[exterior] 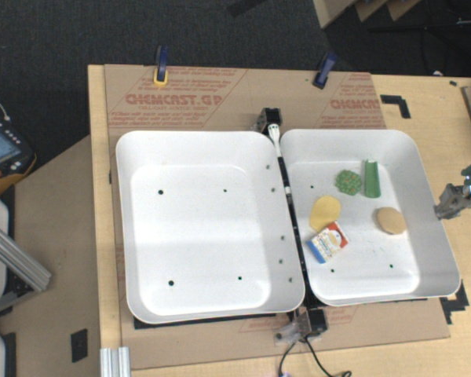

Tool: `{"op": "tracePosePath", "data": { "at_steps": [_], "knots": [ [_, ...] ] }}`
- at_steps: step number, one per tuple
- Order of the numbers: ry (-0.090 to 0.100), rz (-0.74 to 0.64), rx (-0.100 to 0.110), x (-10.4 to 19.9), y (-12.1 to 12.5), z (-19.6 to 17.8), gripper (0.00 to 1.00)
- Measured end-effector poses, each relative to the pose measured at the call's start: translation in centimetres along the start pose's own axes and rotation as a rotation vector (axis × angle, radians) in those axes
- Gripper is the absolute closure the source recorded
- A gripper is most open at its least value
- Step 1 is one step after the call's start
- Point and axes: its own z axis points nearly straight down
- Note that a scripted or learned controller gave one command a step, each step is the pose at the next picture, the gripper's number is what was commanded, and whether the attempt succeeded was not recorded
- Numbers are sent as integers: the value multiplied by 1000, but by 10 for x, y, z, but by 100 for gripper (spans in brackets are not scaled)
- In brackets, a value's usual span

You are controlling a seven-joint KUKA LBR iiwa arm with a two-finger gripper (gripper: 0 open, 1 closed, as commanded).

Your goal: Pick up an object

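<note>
Two white bins sit side by side on the brown board, and all the action is in the right bin (412,277). Five things lie on its floor, so let us take the yellow piece (325,210) near the middle as our marker. Up and to the right of it sits a bumpy green clump (348,181), and just beside that clump, on its far side from the yellow piece, a green stick (372,178) stands lengthwise, close to touching the clump. Below the yellow piece, right against its lower edge, lies a small red, white and blue packet (327,243), tilted. Off to the right of the yellow piece, well apart from it, rests a tan oval lump (391,221).

Now the arm: a grey metal part of the gripper (455,200) pokes in at the frame's right side, beyond the right bin's outer rim and level with the yellow piece. It is far from every object, with the tan oval lump the nearest. Whether the claw is spread or closed, I cannot tell; too little of it is in the frame. Nothing is seen in its grasp.

The left bin (133,210) lies on the other side of the yellow piece, past the dark seam between the two bins.
</note>
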Motion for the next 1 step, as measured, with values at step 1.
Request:
{"op": "tracePosePath", "data": {
  "at_steps": [1],
  "knots": [
    [-13, -6, -33, 14, 25, -152, 100]
  ]
}}
